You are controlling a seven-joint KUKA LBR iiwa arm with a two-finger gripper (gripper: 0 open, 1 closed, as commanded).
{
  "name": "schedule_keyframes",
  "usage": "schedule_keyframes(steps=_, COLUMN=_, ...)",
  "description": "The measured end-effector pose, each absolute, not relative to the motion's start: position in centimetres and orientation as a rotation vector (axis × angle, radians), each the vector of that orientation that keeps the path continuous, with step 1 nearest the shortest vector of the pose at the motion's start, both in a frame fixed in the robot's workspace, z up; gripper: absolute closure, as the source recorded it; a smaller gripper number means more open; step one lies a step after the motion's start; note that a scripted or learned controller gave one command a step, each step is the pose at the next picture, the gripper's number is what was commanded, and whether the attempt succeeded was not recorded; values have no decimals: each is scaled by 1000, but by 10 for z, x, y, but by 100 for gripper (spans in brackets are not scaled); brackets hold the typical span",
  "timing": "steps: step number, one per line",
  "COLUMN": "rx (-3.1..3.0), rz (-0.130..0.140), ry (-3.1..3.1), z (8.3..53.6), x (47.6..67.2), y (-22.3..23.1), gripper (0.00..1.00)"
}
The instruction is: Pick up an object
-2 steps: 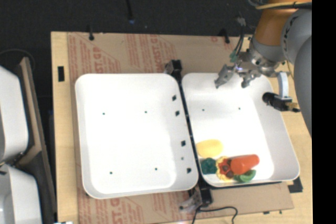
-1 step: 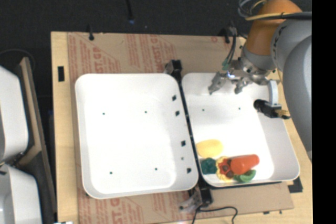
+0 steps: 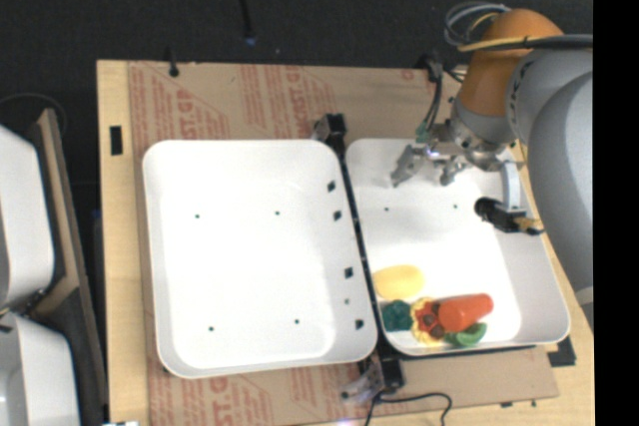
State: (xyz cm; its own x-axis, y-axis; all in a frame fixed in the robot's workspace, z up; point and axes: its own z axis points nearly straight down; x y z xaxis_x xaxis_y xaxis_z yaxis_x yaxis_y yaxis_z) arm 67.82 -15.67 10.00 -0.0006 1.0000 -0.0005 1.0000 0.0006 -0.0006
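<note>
Arm poised over the far end of the right bin, toys heaped at the near end

The gripper (image 3: 427, 167) hangs over the far part of the right bin (image 3: 519, 264) with its two fingers spread apart and nothing between them; above it sit the orange band (image 3: 494, 65) and the grey arm (image 3: 559, 145). Well apart from it, in the bin's near corner, lies a cluster of toys: a pale yellow lemon (image 3: 397, 279), a dark green piece (image 3: 398, 315) just in front of it, and an orange-red carrot (image 3: 461, 311) with green leaves at its end, lying across a yellow and red piece. The left bin (image 3: 250, 254) sits alongside on the board (image 3: 230, 105)
</note>
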Motion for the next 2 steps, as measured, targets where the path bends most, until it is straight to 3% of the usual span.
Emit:
schedule_keyframes(steps=1, rx=-2222, rz=-1, ry=-2224, z=112, x=679, y=-157, gripper=100)
schedule_keyframes(steps=2, rx=-2225, rz=-6, ry=-2225, z=174, x=685, y=-155, gripper=100)
